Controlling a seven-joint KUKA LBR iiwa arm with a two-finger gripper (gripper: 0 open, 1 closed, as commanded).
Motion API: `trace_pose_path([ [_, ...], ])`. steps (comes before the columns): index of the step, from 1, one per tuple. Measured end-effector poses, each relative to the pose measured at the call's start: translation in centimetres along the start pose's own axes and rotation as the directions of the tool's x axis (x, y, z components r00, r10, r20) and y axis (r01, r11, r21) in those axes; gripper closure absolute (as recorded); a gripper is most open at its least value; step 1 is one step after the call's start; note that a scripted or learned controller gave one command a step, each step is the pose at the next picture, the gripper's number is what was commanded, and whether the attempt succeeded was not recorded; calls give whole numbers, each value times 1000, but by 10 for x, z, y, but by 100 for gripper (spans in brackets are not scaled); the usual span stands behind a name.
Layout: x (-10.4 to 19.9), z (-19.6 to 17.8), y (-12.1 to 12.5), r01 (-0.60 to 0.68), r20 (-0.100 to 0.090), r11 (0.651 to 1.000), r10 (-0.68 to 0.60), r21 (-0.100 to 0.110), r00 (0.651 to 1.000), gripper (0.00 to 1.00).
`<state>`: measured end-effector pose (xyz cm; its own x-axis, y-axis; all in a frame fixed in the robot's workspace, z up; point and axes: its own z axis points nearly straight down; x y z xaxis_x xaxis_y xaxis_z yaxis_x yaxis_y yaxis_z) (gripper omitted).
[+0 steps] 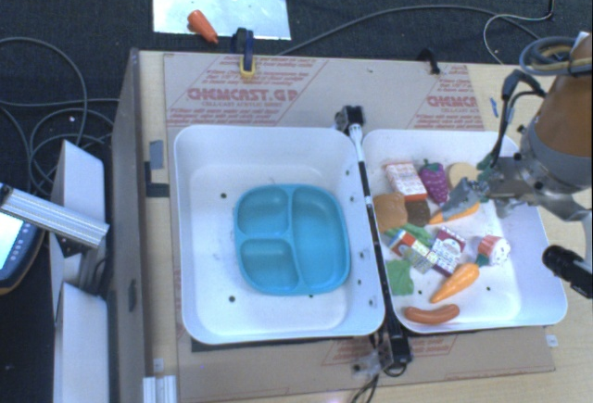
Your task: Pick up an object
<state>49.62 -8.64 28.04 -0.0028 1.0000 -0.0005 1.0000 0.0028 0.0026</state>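
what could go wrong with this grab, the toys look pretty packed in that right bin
The gripper sits low among crowded toys, so it may pinch two at once or knock the grapes aside. The small carrot beside it is thin and could slip out. Items near the right bin wall may be hard to reach.

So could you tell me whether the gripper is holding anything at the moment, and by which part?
It cannot be told. The gripper sits low in the right bin, right at a small toy carrot, but the view does not show whether that carrot is between its fingers.
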Motion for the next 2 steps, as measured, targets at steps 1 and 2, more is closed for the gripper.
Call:
trace_pose_path([
  [1,-16,77,64,-1,0,1000,1,3,1000,0],
  [2,-16,187,104,0,-1,1000,0,-6,1000,0],
])
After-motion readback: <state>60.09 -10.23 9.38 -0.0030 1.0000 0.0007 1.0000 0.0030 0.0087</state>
